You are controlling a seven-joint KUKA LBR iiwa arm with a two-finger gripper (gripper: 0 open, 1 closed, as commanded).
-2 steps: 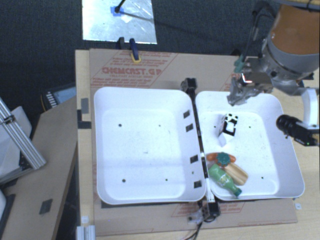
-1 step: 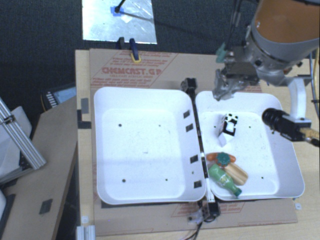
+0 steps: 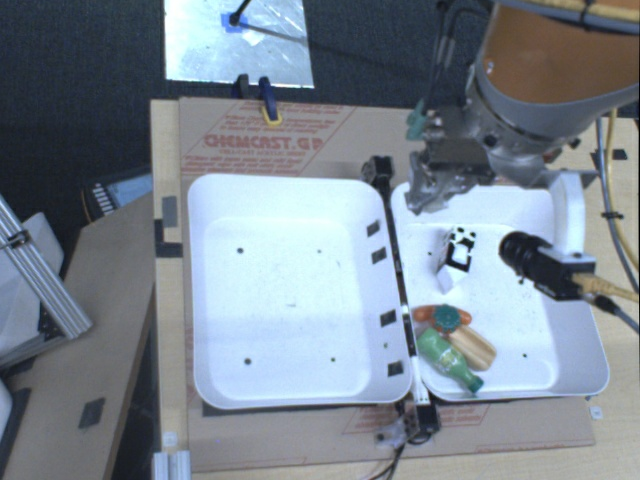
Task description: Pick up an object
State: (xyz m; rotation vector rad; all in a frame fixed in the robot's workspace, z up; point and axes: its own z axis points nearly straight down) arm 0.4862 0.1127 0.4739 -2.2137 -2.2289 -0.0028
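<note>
My gripper (image 3: 428, 190) hangs over the far left corner of the right bin (image 3: 570, 368), under the grey and orange arm. A small black-and-white block (image 3: 458, 250) lies in the bin just below and right of the gripper, apart from it. Near the bin's front left corner sits a cluster: an orange piece with a teal spot (image 3: 443, 316), a tan oblong piece (image 3: 474, 347) and a green bottle-shaped toy (image 3: 448, 360). Nothing shows held by the gripper.
The left bin (image 3: 200, 268) lies beside the right one, with a black hinged divider (image 3: 395, 288) between them. A black cylinder (image 3: 530, 258) on the arm juts over the right bin. Cardboard (image 3: 270, 138) lies under both bins.
</note>
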